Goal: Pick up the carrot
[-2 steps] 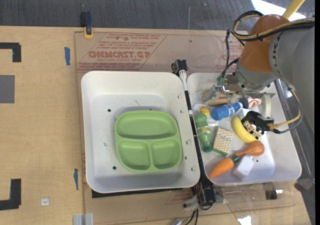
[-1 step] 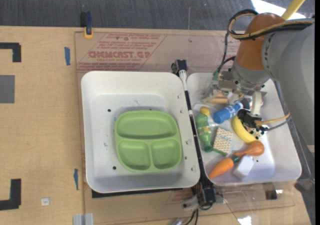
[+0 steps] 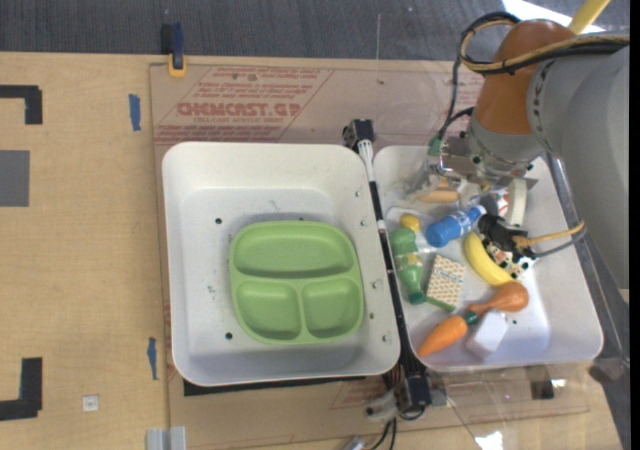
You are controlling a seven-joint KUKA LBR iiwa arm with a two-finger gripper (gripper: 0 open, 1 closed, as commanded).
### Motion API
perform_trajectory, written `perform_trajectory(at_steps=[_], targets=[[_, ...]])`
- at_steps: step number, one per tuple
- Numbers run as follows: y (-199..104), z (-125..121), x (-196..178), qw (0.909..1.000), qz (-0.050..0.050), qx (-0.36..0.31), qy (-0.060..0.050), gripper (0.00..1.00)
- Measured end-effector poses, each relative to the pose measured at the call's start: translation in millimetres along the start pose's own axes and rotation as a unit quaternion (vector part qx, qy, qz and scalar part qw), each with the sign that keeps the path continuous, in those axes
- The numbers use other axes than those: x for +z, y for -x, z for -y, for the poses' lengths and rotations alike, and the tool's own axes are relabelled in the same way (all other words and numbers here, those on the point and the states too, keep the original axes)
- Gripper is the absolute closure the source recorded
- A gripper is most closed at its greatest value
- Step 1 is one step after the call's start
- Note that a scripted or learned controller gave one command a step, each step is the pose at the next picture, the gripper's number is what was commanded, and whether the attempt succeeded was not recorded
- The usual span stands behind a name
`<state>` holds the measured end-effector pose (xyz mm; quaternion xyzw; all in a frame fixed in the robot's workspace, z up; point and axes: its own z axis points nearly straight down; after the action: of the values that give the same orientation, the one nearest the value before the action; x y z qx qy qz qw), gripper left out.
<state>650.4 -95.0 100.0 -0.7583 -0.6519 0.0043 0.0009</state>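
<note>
The bench (image 3: 80,238) is pale brown wood, and a sheet of cardboard (image 3: 250,103) with red print lies under the 2 white bins. The left bin (image 3: 190,238) holds a green plate (image 3: 295,278) with 3 compartments, 1 long one on the far side and 2 smaller ones on the near side. The plate lies flat in the middle of that bin. A black clip (image 3: 358,130) sits at the far end of the seam where the 2 bins meet.

The right bin (image 3: 570,328) is crowded. Along its left side lies a green bottle (image 3: 408,263), with a small patterned packet (image 3: 446,283) just right of it. The carrot (image 3: 443,335) lies in the near left part of this bin, slanting, with its thin end pointing toward the near left corner. A white block (image 3: 488,338) is just beside its thick end, and an orange and brown thing (image 3: 505,298) lies just beyond that. A blue bottle (image 3: 448,228) lies farther back, and a banana (image 3: 483,263) curves to its right.

The tool (image 3: 468,176) hangs over the far part of the right bin, beyond the blue bottle and well apart from the carrot. I cannot tell whether the tool is apart or together. The grey arm (image 3: 570,88) with its orange band comes in from the far right.
</note>
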Motion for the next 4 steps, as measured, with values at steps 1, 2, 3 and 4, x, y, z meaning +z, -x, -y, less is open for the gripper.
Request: perform_trajectory(at_steps=[1, 2, 3, 4], targets=[[0, 0, 1, 1.0000, 0.000, 0.000, 0.000, 0.00], [0, 28, 11, 0.9861, -0.004, 0.166, 0.006, 0.00], [-101, 58, -90, 0.9901, -0.007, 0.140, 0.007, 0.00], [7, 33, 5, 0.9694, -0.001, 0.245, -0.003, 0.00]])
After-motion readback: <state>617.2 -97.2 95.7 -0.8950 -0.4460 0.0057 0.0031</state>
